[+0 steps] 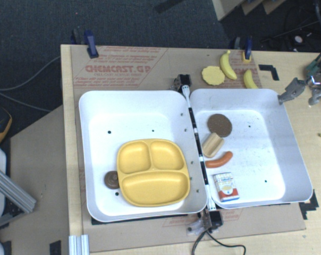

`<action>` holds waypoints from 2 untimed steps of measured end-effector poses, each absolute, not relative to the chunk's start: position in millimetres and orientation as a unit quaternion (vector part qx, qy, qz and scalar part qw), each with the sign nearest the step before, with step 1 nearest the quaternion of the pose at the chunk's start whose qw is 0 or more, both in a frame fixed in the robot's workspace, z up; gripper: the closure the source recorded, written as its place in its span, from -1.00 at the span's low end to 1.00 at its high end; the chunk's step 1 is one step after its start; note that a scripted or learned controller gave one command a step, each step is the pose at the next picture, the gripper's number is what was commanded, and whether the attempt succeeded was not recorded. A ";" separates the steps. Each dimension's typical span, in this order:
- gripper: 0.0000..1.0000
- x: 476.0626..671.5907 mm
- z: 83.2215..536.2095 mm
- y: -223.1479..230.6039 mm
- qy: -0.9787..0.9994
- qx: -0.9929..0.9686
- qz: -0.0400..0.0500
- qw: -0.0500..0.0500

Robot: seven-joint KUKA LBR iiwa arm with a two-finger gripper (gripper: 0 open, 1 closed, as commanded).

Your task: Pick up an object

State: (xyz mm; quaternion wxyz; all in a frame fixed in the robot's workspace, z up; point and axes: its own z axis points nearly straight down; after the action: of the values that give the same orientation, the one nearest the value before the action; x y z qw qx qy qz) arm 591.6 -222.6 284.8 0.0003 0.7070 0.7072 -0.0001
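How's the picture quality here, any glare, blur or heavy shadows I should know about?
In the camera view the light is even and soft: the left bin and right bin read bright white without blown-out glare; the yellow tray casts only a faint shadow; the whole frame is slightly soft, so print on the small carton is unreadable; the pincer at the right edge looks blurred.

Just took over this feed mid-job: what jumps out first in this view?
The yellow divided plate fills much of the left bin, with a small brown disc at its left edge. Along the right bin's left side lie a brown round patty, a bun, a sausage and a small carton.
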 end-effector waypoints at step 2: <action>-1.00 569.3 83.1 -95.7 0.708 0.706 0.003 0.001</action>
State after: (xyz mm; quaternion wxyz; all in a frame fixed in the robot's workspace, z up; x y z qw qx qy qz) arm 569.3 -95.7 83.1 0.0009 0.7061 0.7081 0.0031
